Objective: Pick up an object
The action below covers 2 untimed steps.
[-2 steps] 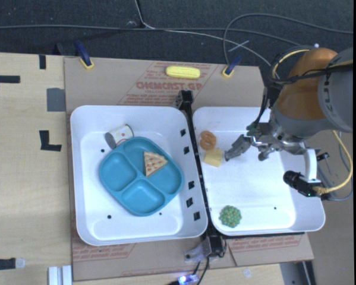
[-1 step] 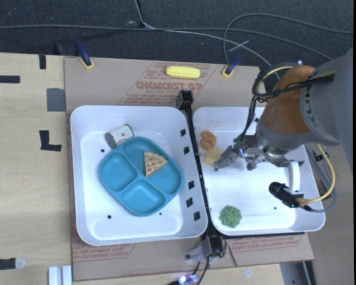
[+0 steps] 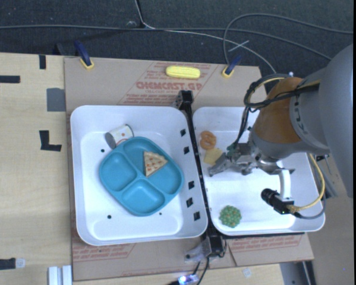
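Note:
In the right bin (image 3: 296, 221) lie a small orange pretzel-like piece (image 3: 208, 139), a pale yellow piece (image 3: 212, 155) just below it, and a green broccoli-like lump (image 3: 230, 216) near the front wall. My gripper (image 3: 220, 166) points left, low over the bin. Its tip sits right beside the yellow piece, at that piece's lower right edge. Nothing is visibly held. The grey arm with its orange band (image 3: 279, 120) covers the right half of this bin.
The left bin (image 3: 85, 218) holds a blue divided plate (image 3: 127, 180) with a pizza-slice toy (image 3: 154, 162) on it, and a small cup (image 3: 119, 135) lying on its side behind it. A yellow corn cob (image 3: 182, 72) rests on the cardboard behind the bins. A black divider (image 3: 192, 153) separates the bins.

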Motion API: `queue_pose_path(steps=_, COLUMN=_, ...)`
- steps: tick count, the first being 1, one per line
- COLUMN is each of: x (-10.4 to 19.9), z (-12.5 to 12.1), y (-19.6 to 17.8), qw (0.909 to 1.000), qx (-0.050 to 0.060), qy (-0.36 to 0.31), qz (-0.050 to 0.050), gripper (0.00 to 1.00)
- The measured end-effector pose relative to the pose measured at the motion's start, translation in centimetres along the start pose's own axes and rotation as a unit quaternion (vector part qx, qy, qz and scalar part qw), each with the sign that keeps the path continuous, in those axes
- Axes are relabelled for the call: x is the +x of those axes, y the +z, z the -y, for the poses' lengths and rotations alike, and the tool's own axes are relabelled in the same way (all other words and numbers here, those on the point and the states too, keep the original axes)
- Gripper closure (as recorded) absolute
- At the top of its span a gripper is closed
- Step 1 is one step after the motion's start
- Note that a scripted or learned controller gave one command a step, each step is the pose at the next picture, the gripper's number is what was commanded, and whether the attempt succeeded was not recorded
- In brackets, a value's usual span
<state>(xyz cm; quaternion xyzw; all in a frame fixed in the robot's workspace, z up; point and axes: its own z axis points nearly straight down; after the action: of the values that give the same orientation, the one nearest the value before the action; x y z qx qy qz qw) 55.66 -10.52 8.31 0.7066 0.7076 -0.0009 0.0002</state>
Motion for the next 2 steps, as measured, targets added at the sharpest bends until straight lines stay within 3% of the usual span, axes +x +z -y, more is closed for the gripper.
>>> queue_pose_path(steps=1, x=0.0, z=0.0, y=-1.2, qw=1.0, qx=-0.001, qy=0.0, qz=0.0, gripper=1.0)
queue_pose_path(steps=2, x=-0.4, z=-1.0, y=-6.8, qw=1.0, qx=-0.002, qy=0.0, qz=0.0, gripper=1.0)
